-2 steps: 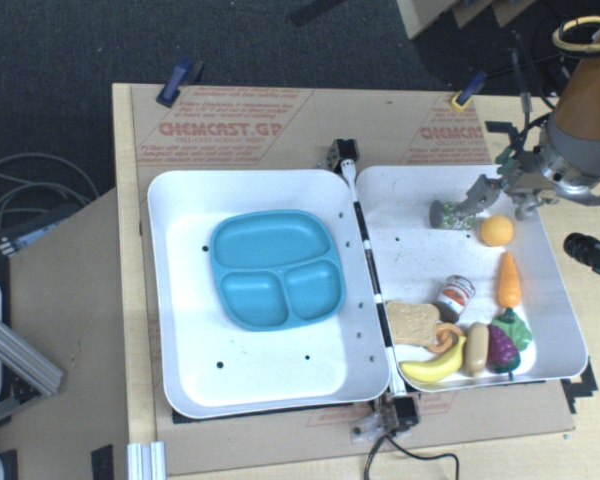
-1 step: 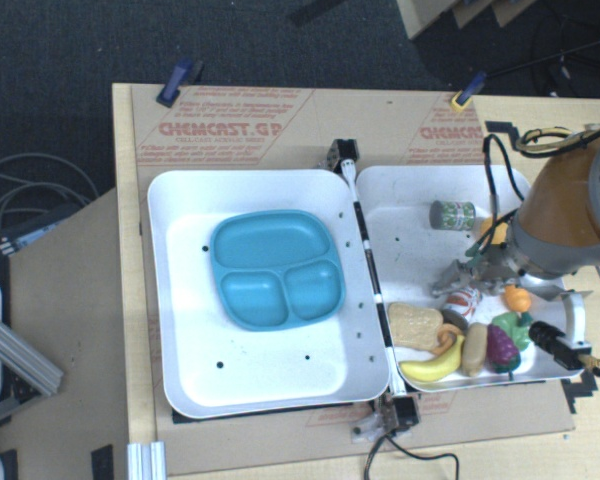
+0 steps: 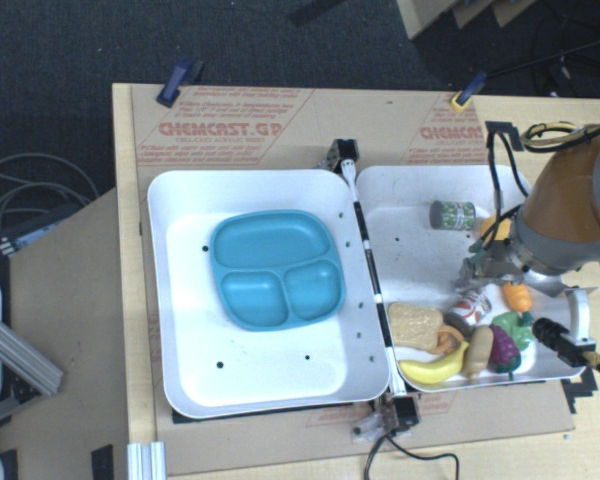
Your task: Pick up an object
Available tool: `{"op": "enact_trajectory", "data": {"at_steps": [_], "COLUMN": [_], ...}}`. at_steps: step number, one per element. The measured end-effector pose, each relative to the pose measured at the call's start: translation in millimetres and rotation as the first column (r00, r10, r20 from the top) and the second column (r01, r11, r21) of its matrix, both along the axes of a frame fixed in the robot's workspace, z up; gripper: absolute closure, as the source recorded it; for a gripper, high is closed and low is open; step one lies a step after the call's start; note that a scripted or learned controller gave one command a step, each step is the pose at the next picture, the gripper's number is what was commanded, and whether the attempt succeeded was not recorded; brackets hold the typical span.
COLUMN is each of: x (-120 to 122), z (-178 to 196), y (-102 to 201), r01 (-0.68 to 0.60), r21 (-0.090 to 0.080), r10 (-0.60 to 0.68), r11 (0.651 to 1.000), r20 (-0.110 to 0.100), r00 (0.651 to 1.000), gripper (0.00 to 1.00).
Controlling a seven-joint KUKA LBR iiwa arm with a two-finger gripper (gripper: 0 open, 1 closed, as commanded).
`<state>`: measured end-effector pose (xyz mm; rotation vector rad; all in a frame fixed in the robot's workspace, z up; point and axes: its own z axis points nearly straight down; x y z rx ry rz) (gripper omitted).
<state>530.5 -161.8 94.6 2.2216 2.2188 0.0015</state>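
Note:
The right bin (image 3: pixel 410 193) holds several toy foods. A small grey-green can (image 3: pixel 452 214) lies on its side near the back. Along the front lie a bread slice (image 3: pixel 414 324), a yellow banana (image 3: pixel 433 369), a purple fruit (image 3: pixel 503 350), a green piece (image 3: pixel 517 328), a small orange fruit (image 3: pixel 518 296) and a red-and-white can (image 3: pixel 468 308). My gripper (image 3: pixel 478 268) hangs low over the right bin, just above the red-and-white can and left of the orange fruit. The arm's grey wrist and orange band (image 3: pixel 570 208) hide part of the bin's right side.
The left bin (image 3: pixel 180 368) carries a blue divided plate (image 3: pixel 277 268) at its middle. A black divider with clamps (image 3: pixel 365 258) runs between the bins. Cables (image 3: pixel 525 138) trail near the back right corner. Bare floor of the right bin lies around the grey-green can.

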Motion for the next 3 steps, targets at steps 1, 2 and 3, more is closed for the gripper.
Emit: {"op": "enact_trajectory", "data": {"at_steps": [1, 2, 3], "x": [0, 46, 15], "z": [0, -10, -7], "y": [0, -30, -49], "r01": [0.000, -0.002, -0.013], "r21": [0.000, -0.001, 0.024], "r10": [0.000, 0.002, 0.013], "r11": [1.000, 1.000, 1.000], "r20": [0.000, 0.000, 0.003], "r00": [1.000, 1.000, 1.000], "gripper": [0.00, 0.00, 0.00]}}
